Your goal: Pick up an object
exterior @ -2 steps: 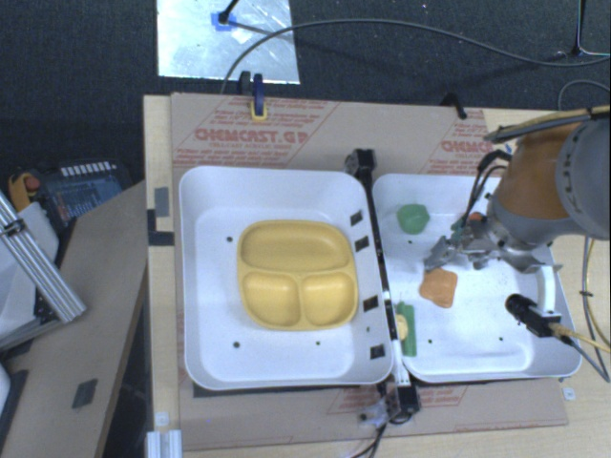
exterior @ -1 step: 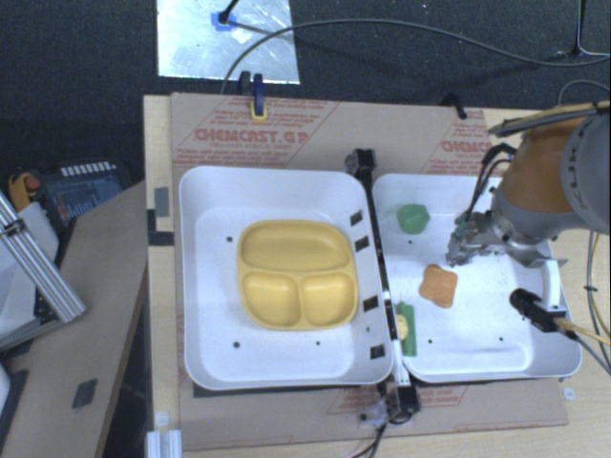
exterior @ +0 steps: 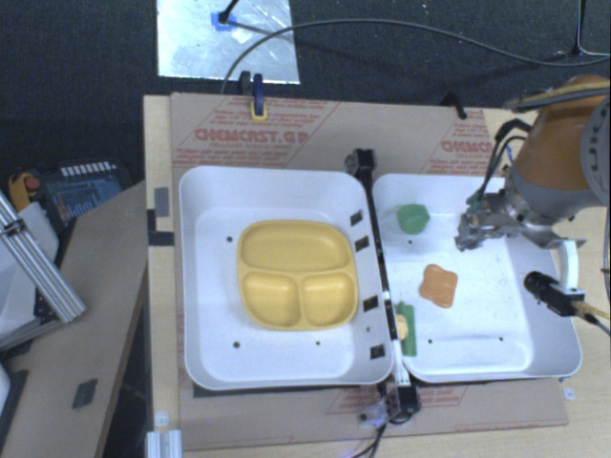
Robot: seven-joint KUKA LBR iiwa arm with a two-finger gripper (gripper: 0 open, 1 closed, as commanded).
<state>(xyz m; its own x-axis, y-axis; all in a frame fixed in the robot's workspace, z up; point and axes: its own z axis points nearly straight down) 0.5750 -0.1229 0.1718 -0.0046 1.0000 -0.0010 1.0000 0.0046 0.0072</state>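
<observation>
The right bin [exterior: 477, 351] holds a round green object [exterior: 412, 218] near its far left corner and an orange object [exterior: 438, 285] near its middle. A green and yellow piece [exterior: 405, 328] lies along the bin's left wall. My gripper [exterior: 470, 234] hangs over the upper middle of this bin, to the right of the green object and above-right of the orange one. Nothing is seen held in it.
The left bin [exterior: 205, 256] carries a yellow divided plate [exterior: 294, 273] in its middle. A dark divider with clips [exterior: 374, 256] runs between the two bins. Bare bin floor lies along the front of the right bin.
</observation>
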